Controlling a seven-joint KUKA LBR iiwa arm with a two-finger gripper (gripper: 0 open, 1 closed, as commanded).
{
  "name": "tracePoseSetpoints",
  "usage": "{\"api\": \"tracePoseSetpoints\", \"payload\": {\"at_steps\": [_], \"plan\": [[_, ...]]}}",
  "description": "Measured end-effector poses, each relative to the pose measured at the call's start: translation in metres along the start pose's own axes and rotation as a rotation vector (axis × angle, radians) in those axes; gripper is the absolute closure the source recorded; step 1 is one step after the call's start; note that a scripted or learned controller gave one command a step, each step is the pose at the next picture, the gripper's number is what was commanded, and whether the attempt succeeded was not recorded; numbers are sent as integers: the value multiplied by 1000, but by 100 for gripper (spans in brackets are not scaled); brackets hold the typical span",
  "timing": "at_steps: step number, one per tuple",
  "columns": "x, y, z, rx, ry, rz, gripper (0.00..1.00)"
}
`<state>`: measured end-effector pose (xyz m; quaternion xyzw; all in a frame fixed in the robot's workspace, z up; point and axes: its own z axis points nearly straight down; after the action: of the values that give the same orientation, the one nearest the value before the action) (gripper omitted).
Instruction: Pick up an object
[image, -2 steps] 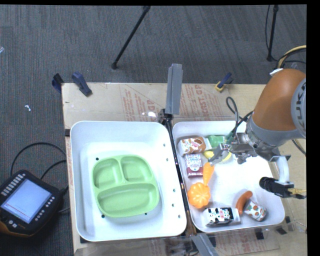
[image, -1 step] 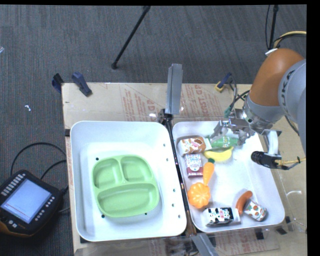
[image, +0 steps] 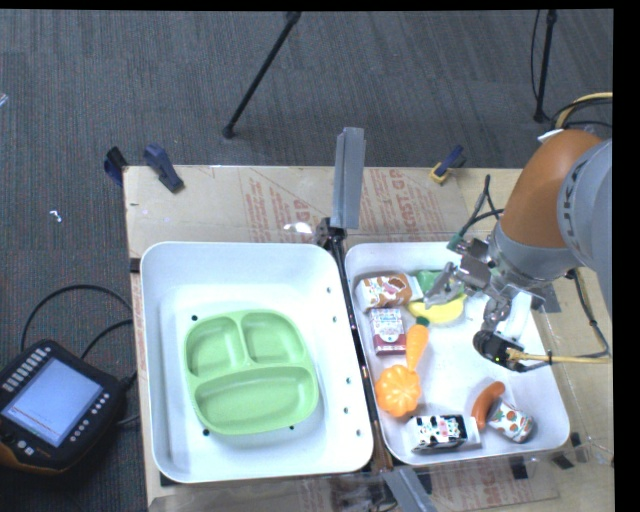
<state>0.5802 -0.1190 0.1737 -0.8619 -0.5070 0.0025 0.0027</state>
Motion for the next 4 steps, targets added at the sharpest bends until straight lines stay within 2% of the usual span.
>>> {"api": "tracePoseSetpoints", "payload": {"at_steps": [1, 2, 3, 4], "plan": [[-16, 64, 88, -2, 0, -122, 0], [-4, 21, 88, 0, 1, -238, 0], [17, -21, 88, -1, 0, 53, 0], [15, -22, 81, 6, 0, 57, 100]]}}
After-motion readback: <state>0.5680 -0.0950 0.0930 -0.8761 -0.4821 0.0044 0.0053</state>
